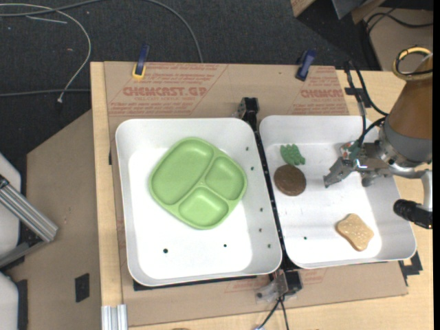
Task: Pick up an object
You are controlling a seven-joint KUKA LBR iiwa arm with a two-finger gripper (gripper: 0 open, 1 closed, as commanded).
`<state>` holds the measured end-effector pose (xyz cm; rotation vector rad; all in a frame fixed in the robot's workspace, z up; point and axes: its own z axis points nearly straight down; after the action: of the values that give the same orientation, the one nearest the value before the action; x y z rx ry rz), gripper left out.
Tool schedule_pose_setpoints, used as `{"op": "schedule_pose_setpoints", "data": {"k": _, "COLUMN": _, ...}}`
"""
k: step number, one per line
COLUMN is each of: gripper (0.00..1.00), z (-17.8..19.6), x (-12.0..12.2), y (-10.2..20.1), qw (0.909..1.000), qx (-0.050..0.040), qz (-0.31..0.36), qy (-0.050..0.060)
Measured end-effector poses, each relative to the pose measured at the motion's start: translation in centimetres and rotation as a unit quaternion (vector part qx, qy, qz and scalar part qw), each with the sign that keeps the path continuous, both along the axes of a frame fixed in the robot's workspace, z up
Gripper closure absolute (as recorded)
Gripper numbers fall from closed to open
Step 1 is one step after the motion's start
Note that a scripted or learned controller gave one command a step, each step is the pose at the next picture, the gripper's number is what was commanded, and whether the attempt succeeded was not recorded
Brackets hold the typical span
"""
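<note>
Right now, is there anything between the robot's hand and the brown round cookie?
No. In the camera view, just bare white bin floor lies between the gripper and the brown round cookie.

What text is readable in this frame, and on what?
"CHEMCAST GP": red print on the brown sheet under the bins, behind the left bin; last letters uncertain.
"CHEMCAS": same red print, cut off, on that sheet behind the right bin.
Fainter red print above each is too blurred to read.
No print is legible on the green plate, the food items or the arm.
</note>
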<state>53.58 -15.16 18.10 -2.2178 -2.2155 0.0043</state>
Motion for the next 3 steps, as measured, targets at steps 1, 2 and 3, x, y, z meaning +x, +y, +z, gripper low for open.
{"op": "schedule_pose_setpoints", "data": {"k": 1, "gripper": 0.0, "z": -6.2, "x": -0.6, "y": 0.6, "qw": 1.0, "qx": 0.0005, "qz": 0.0, "qy": 0.001}}
{"op": "schedule_pose_setpoints", "data": {"k": 2, "gripper": 0.0, "z": -9.8, "x": -0.6, "y": 0.6, "qw": 1.0, "qx": -0.0001, "qz": 0.0, "qy": -0.001}}
{"op": "schedule_pose_setpoints", "data": {"k": 3, "gripper": 1.0, "z": -8.5, "x": -0.5, "y": 0.6, "qw": 1.0, "qx": -0.0005, "qz": 0.0, "qy": -0.003}}
